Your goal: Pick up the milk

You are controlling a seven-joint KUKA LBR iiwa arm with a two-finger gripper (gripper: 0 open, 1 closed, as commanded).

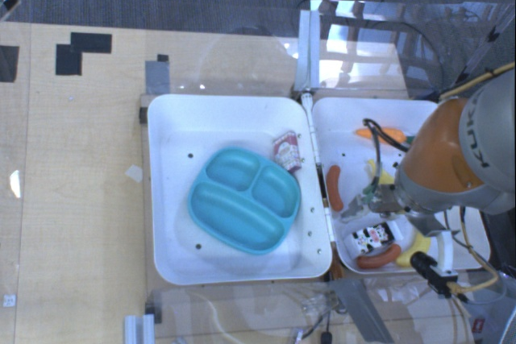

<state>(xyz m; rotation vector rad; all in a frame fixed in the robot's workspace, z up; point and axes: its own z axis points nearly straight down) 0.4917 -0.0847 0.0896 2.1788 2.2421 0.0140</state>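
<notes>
Grey arm: grey KUKA arm with orange band (439,157) reaches in from the right, low over the right white plastic bin (343,118).
Gripper: two-finger metal gripper (360,205) sits just above the milk; how far it is opened, cannot tell (wrist and cables hide it), nothing visibly held.
Milk: small white carton with black cow spots (373,237) lies on the right bin's floor near the front edge, just below the gripper.
Neighbours: reddish-brown sausage (379,256) touching or just beside the milk's front; a second red sausage (334,187) by the divider wall; orange carrot (379,134) near the back.
Left bin: left white plastic bin (169,121) holds a blue divided plate (244,198) and a red-white packet (287,151).
Progress: approach looks done; grasp and lift not yet done (my judgement).
</notes>
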